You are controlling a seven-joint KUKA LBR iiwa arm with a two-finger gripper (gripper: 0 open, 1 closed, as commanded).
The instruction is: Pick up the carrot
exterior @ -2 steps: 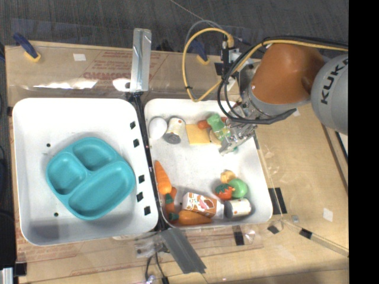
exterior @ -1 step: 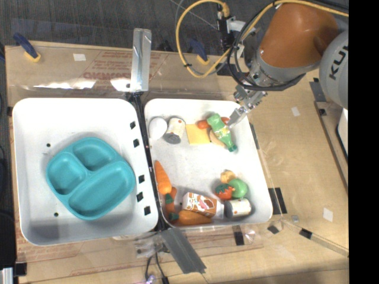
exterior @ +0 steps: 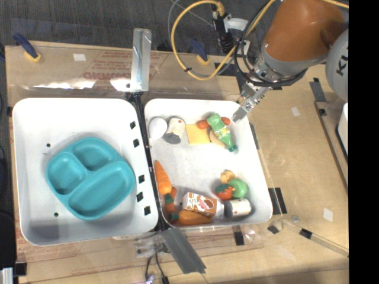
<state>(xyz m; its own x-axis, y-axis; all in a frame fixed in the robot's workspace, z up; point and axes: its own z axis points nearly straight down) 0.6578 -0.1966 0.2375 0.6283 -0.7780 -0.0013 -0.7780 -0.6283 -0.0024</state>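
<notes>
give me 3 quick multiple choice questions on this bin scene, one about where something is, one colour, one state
1. Where does the carrot lie?
A. in the left bin, on the plate
B. in the right bin, by its left wall
C. on the bench outside both bins

2. What colour is the divided plate?
A. red
B. yellow
C. teal

3. How does the gripper stand to the carrot?
A. apart from it, at the right bin's far edge
B. closed round it
C. lifting it over the left bin

Answers:
1 B, the orange carrot lies along the wall at the divider.
2 C, the plate in the left bin is teal.
3 A, the gripper sits across the bin from the carrot.
</notes>
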